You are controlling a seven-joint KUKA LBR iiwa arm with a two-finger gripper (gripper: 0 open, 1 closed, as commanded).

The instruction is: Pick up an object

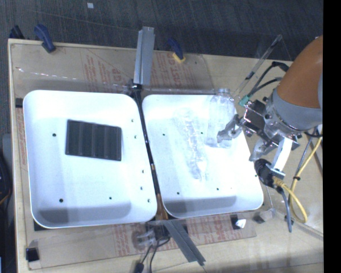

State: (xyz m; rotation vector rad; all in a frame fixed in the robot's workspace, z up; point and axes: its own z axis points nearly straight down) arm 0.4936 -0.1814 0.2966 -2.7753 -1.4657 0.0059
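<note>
While flat in the left bin (40,152), the dark ribbed slab (94,140) lies alone.

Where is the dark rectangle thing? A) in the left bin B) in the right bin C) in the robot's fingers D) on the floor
A: the dark rectangle lies flat in the left bin, far from the gripper over the right bin.

You have two white bins (85,203) on the tabletop (74,67), one dark ribbed rectangular pad (94,140) in the left bin, at least two clear plastic items (194,147) in the right, and three blue clamps (44,37).
</note>
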